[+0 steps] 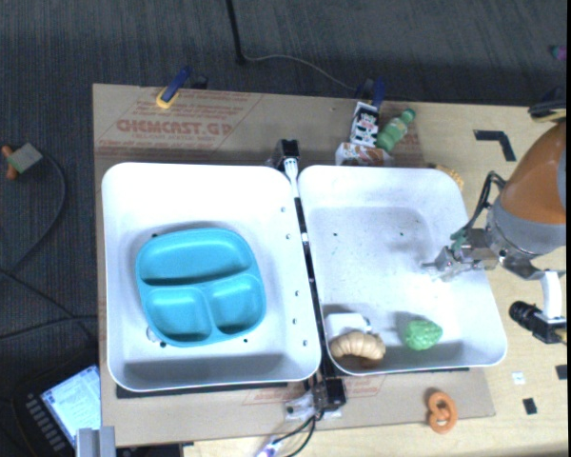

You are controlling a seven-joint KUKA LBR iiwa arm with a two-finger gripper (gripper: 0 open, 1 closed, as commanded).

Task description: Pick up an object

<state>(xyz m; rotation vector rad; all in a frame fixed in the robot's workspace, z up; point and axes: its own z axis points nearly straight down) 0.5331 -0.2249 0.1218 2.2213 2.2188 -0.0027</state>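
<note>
At the near edge of the worktop (514,417), outside the bins, lies a small orange ring (442,410). Just inside the near rim of the right bin (400,193) sit a tan pastry-like thing (357,347) and a green lump (421,333), both untouched. Farther in, near that bin's right rim, the gripper (444,263) hangs over bare floor with nothing between its jaws; how wide they stand, I cannot tell. The left bin (124,255) holds a blue divided tray (200,286). The pick seems not yet begun.
</note>
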